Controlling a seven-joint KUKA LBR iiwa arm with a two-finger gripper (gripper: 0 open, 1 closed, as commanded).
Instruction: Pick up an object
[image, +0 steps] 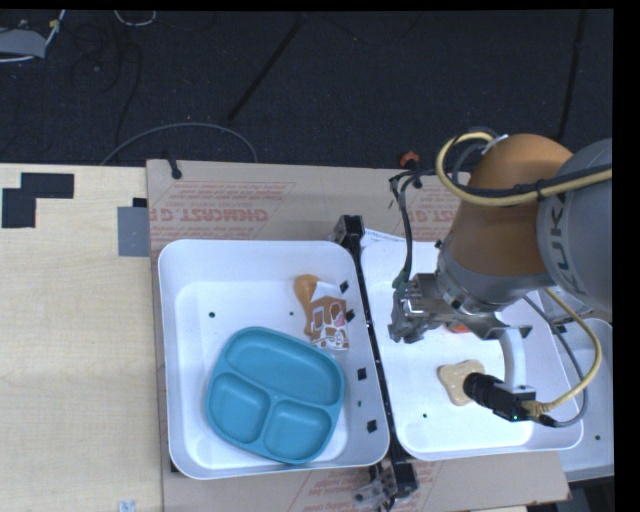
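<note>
The arm reaches in from the right over the right bin (430, 430), its orange band and grey wrist covering much of the bin. My gripper (407, 322) hangs at the bin's left part, near the divider. A tan, flattish object (456, 380) lies on the right bin's floor, right of and below the gripper, partly hidden by a black cable fitting. In the left bin (190, 300) lie a blue divided plate (273, 393), a small printed packet (327, 324) and an orange-brown piece (305, 290).
A black clamp strip (362, 330) runs along the divider between the two bins. Cables loop from the wrist over the right bin's right side. Cardboard lies under the bins, with a wooden bench top to the left.
</note>
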